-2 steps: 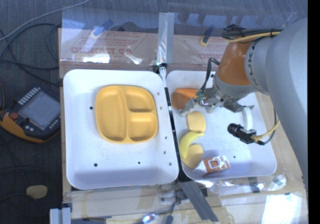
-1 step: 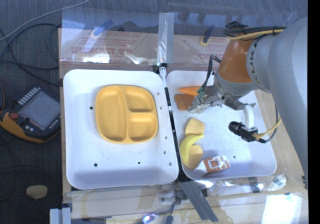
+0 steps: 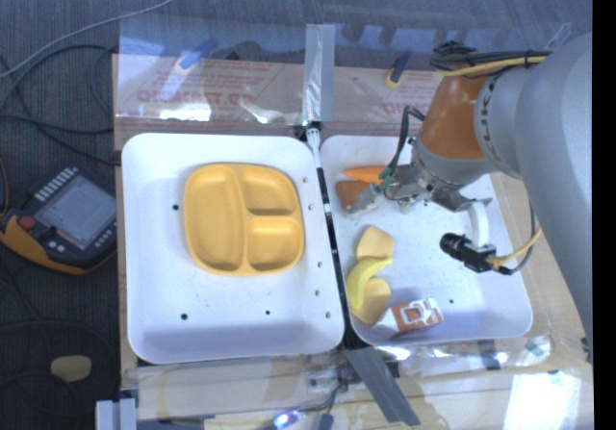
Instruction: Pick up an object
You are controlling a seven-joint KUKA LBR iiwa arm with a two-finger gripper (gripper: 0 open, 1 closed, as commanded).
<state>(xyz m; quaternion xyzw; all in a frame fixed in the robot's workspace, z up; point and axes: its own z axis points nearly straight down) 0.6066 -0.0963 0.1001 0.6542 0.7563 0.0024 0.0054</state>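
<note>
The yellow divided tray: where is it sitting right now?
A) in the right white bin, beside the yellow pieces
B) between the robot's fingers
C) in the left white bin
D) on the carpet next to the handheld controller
C: the yellow divided tray lies flat in the left white bin, apart from the gripper over the right bin.

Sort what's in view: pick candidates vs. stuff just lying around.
Job:
- gripper, low in the right bin
- orange piece by the gripper
- yellow pieces
- small orange-and-white item

Lying about:
- yellow divided tray in the left bin
- teach pendant on the floor
</note>
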